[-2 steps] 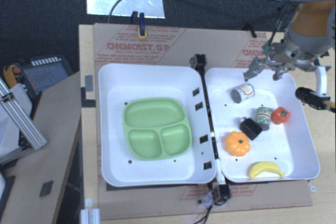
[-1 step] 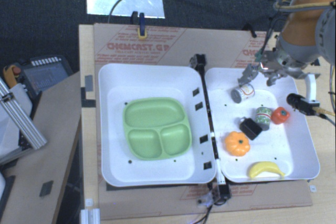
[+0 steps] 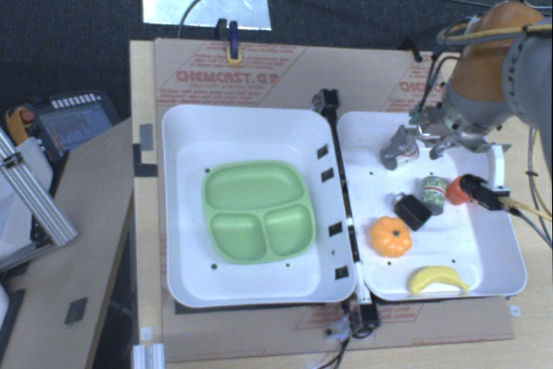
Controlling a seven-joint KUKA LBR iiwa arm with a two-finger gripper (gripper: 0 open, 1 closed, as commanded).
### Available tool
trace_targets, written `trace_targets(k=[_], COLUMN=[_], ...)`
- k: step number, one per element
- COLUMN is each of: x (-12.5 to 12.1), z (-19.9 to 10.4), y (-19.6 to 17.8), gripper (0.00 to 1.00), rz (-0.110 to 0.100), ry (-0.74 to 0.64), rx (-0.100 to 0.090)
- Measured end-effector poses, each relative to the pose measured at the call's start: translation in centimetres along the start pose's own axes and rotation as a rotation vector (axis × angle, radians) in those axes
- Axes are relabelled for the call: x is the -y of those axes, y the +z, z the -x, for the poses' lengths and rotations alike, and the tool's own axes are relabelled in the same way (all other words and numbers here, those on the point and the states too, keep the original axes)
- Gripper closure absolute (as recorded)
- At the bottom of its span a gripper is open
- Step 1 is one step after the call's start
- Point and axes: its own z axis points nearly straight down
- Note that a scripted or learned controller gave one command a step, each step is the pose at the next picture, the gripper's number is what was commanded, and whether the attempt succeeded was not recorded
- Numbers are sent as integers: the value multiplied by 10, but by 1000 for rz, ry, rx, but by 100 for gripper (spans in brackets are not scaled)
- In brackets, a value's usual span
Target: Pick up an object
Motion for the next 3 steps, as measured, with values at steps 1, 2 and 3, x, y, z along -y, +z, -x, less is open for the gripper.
trace_targets(k=[1, 2, 3], x=[0, -1, -2], z=[8, 7, -3], y=[59, 45, -10], gripper=[0, 100, 100], rz=[1, 3, 10], ry=[0, 0, -4], rx=[0, 0, 1])
